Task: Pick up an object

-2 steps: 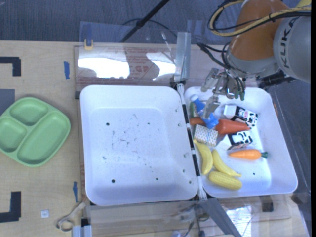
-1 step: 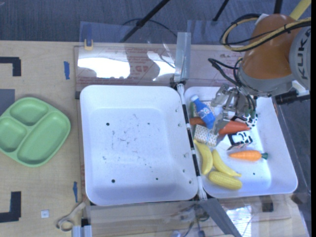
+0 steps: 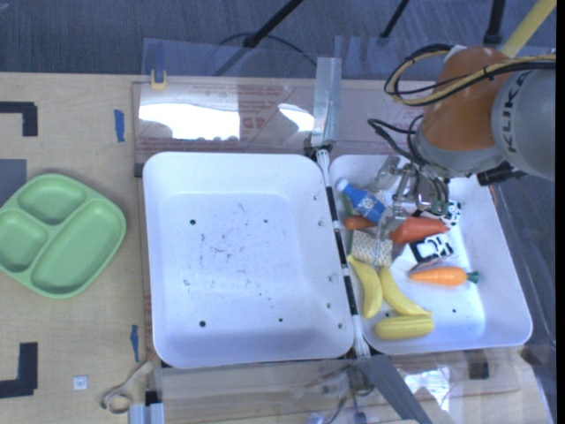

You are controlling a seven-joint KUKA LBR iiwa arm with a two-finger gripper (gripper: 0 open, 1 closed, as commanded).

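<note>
My gripper (image 3: 404, 203) hangs low over the far middle of the right bin (image 3: 503, 312), under the orange wrist band. Directly below it lie a red-orange pepper-like piece (image 3: 418, 229), a blue and white packet (image 3: 361, 203) and a small orange-brown piece (image 3: 357, 223). A checked pouch (image 3: 374, 249) lies just nearer the camera. Two yellow bananas (image 3: 381, 286), a yellow corn cob (image 3: 404, 327) and an orange carrot (image 3: 437, 276) fill the near half of that bin. A black and white tag card (image 3: 431, 248) lies beside the carrot. I see nothing held between the fingers.
The left bin (image 3: 243, 343) stands beside the right one, with scuff marks on its floor. A green divided plate (image 3: 58, 234) rests on the bench at the far left. A clear plastic screen (image 3: 229, 109) stands behind the bins. Cables loop over the arm's wrist (image 3: 433, 69).
</note>
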